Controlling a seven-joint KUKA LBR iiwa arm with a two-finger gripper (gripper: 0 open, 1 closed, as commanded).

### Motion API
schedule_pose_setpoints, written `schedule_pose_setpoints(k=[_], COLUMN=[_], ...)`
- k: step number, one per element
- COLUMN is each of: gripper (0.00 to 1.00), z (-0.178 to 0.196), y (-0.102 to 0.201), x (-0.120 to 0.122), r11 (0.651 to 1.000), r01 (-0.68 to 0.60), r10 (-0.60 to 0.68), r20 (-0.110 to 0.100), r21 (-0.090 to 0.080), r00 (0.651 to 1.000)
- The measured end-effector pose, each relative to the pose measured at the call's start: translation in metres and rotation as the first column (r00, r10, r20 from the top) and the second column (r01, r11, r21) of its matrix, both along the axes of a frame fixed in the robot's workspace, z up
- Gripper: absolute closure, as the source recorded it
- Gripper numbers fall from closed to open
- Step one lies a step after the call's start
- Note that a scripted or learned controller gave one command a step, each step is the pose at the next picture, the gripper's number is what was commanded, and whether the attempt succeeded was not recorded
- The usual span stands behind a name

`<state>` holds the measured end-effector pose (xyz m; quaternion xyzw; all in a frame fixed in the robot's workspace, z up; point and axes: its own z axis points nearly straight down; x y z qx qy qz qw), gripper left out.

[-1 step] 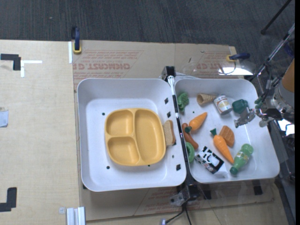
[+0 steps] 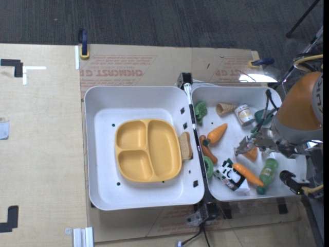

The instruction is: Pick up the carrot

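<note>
Camera view: arm (image 2: 303,109) enters from the right, orange band over the right bin (image 2: 231,92), wrist angled down and left. Gripper (image 2: 248,147) sits low in the bin's right half, tips over a small orange piece (image 2: 251,154); can't tell if jaws are open or closed. Carrot (image 2: 217,133) lies apart to the left, near the bin's middle, tilted. Second carrot (image 2: 248,174) just below the gripper, beside green bottle (image 2: 268,172). Left bin (image 2: 97,138) holds yellow divided plate (image 2: 148,150).
</note>
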<state>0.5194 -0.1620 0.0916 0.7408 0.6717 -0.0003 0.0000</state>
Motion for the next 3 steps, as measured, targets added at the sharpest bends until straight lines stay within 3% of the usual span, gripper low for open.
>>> schedule_pose_setpoints(k=[1,2,3], gripper=[0.0,0.0,0.0], z=[0.0,0.0,0.011], y=[-0.005,0.067,0.065], x=[-0.041,0.023,0.08], r11=[0.974,0.993,0.996], r01=[-0.225,-0.114,0.089], r10=[0.225,0.114,-0.089], r20=[0.001,-0.002,-0.002], r21=[0.001,0.001,-0.002], r00=[0.974,0.993,0.996])
